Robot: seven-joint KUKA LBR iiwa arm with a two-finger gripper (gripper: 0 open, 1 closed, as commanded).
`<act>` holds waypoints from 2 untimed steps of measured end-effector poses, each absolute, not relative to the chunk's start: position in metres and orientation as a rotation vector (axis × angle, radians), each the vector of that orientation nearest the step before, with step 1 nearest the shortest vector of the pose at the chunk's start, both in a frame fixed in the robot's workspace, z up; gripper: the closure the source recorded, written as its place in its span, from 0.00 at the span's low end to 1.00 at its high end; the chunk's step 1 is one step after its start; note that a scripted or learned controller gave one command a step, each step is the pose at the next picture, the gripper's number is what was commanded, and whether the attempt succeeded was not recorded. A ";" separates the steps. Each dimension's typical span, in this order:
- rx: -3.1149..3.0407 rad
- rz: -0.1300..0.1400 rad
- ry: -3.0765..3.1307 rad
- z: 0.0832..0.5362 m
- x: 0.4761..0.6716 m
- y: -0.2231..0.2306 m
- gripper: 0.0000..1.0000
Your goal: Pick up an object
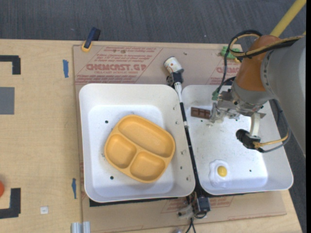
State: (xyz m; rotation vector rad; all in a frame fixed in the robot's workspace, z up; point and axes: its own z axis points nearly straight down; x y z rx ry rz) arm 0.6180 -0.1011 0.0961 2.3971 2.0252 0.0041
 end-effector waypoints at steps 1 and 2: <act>2.308 -0.001 2.127 0.091 0.626 -0.168 1.00; 2.307 0.000 2.129 0.091 0.627 -0.166 0.00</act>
